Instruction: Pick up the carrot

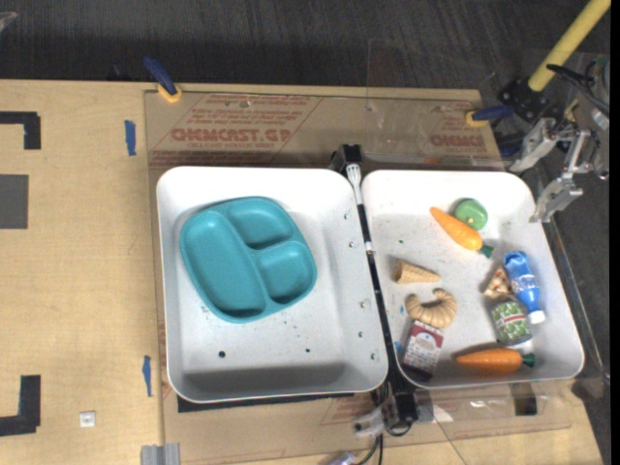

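Note:
Two orange carrots lie in the right bin (387, 211). One carrot (455, 228) lies at a slant near the bin's far side, its green tip towards the right, touching a green round item (471, 211). The other carrot (490, 359) lies flat along the bin's near edge. My gripper (559, 194) hangs at the bin's far right corner, just outside the rim, to the right of the upper carrot and apart from it. Nothing shows in its grasp.
The right bin also holds a cone (415, 272), a croissant (431, 307), a blue bottle (521, 281), a green can (507, 320) and a dark red packet (420, 347). A teal divided plate (249, 255) lies in the left bin (184, 356).

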### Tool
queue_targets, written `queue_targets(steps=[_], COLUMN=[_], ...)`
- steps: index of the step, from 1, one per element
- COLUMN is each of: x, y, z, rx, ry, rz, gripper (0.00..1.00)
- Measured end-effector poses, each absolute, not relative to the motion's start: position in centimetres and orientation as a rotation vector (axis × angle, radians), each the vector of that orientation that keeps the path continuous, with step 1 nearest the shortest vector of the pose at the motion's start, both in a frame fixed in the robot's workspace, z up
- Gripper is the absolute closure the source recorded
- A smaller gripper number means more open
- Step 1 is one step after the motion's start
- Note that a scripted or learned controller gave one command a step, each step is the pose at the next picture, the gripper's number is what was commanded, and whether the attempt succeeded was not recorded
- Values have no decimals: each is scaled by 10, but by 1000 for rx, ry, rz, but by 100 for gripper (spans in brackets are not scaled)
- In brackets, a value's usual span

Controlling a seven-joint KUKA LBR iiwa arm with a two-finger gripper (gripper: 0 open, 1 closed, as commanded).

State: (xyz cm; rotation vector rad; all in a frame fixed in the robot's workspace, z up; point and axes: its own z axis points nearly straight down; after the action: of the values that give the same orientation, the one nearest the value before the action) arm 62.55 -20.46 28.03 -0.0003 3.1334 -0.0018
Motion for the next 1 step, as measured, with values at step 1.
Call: queue_targets(steps=[1], x=[619], y=[-201], z=[133], rx=[-68], ry=[3147], rz=[7], gripper=[0])
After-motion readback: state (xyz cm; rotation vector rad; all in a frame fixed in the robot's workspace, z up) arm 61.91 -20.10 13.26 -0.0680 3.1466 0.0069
